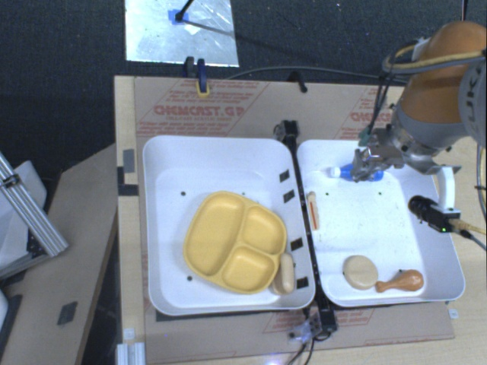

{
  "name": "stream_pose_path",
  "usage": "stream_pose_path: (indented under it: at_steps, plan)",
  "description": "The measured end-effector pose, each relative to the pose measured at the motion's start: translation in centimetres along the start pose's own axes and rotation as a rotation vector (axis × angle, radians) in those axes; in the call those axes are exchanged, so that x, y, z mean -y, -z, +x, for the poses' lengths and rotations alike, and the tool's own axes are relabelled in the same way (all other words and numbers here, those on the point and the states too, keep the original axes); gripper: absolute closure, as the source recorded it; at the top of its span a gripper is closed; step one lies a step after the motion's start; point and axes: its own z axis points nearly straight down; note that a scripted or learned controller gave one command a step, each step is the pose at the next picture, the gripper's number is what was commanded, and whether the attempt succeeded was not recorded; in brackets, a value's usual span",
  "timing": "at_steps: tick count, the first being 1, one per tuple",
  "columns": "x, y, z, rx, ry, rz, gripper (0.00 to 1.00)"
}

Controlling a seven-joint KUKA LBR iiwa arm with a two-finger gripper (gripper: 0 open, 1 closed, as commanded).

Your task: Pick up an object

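The claw (367,164) hangs low over the small blue-and-white plastic object (346,172) in the right white bin (380,295), seemingly to grasp it; its state I cannot tell.

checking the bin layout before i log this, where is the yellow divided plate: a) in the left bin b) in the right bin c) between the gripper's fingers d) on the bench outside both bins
a, the yellow divided plate lies flat on the floor of the left bin, while the gripper is over the far part of the right bin.
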Motion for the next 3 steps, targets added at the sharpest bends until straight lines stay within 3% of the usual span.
stream_pose_path:
  at_steps: [2, 3]
  plan:
    - [1.0, 0.6, 11.5, -0.001, 0.001, 0.002, 1.0]
    - [1.7, -1.1, 15.7, -0.001, 0.0, 0.004, 1.0]
